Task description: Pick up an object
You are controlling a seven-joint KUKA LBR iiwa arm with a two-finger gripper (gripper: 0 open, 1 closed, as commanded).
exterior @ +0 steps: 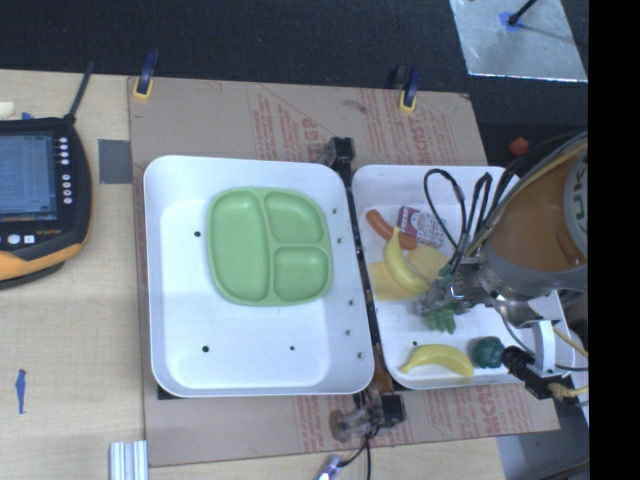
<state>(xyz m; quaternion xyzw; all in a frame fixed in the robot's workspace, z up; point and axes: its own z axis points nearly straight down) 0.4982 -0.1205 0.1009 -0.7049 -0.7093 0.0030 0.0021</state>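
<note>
**benchwatcher:** So where's everything sitting? I see two shallow white bins on the desk (80, 368). The left white bin (180, 348) has a pale green plastic divided plate (268, 245) lying flat in it, up toward the far half.

**gripnerd:** Yep, and the right white bin (385, 183) has all the small stuff. A yellow toy banana (437, 359) lies near the front edge with a dark green round toy (487, 351) just beside it. Further back there's another yellow banana-shaped piece (398, 270), an orange-red sausage-shaped toy (380, 225) and a small purple-and-white packet (420, 226).

**benchwatcher:** And the tool?

**gripnerd:** The tool (441, 300) is down in the right bin, right over a small leafy green toy (440, 319). Honestly can't tell how it's set, cables and wrist clutter hide it.
</note>
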